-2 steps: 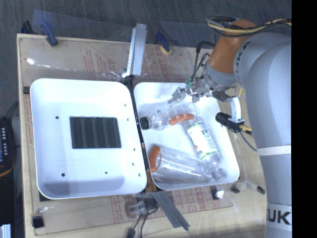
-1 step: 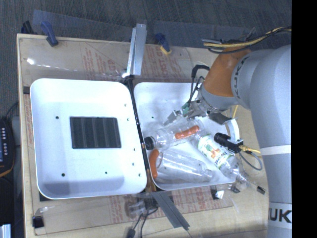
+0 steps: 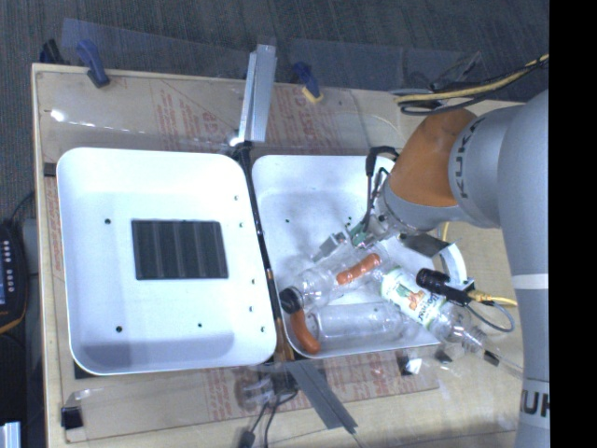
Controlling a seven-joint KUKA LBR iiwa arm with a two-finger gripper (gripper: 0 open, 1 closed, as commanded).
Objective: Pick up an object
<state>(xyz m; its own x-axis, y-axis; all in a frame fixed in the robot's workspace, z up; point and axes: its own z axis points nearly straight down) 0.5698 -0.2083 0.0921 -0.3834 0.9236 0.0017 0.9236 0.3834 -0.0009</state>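
**Claw low over the cluttered right bin**

The claw (image 3: 362, 236) hangs low in the right bin (image 3: 289, 189), just above the orange object (image 3: 358, 270); whether it is clenched or released I cannot tell. Clear bottles (image 3: 354, 323) crowd that object. A good grasp probably needs a straight descent onto the orange piece, clear of the bottles.

This is a robotics lab or test cell. A grey industrial arm (image 3: 494, 166) is reaching over a plywood bench (image 3: 56, 119) carrying two white bins (image 3: 84, 185) side by side. Blue clamps (image 3: 93, 63) are gripping the bench's far edge, loose cables (image 3: 466, 87) are trailing at its right corner, and dark carpet (image 3: 280, 7) is surrounding it.
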